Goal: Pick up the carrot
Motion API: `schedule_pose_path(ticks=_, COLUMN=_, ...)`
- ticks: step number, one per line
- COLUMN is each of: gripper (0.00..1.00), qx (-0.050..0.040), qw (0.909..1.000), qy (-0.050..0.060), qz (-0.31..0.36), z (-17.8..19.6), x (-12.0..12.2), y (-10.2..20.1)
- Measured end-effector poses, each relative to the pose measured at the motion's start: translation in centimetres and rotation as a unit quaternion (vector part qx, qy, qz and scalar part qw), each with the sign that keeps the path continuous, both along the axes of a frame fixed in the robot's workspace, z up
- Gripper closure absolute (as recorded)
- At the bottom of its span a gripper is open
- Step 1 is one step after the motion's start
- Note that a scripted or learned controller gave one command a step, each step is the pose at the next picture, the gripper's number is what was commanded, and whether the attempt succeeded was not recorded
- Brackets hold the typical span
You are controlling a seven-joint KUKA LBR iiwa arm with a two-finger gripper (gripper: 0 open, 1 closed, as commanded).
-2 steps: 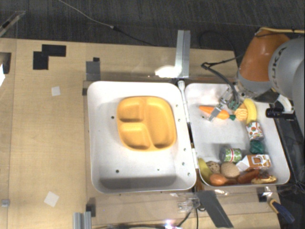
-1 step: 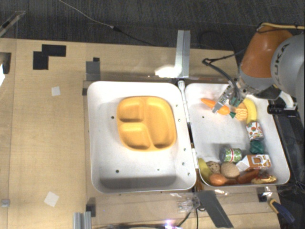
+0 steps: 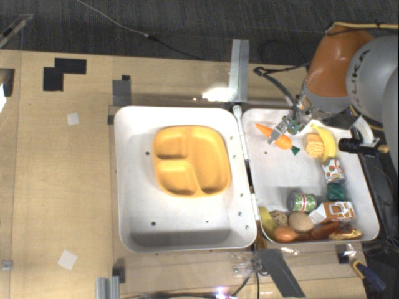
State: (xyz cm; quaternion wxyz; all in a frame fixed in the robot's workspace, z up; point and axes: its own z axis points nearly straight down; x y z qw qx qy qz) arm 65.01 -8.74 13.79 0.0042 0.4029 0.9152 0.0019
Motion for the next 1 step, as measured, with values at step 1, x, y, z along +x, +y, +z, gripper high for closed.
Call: schedule_pose_path(ticks=1, gripper=1.00, qx=0.0014, qw=0.9961, qy=0.000, qz=-0.088, z=4.98, x=-4.12, y=5.12)
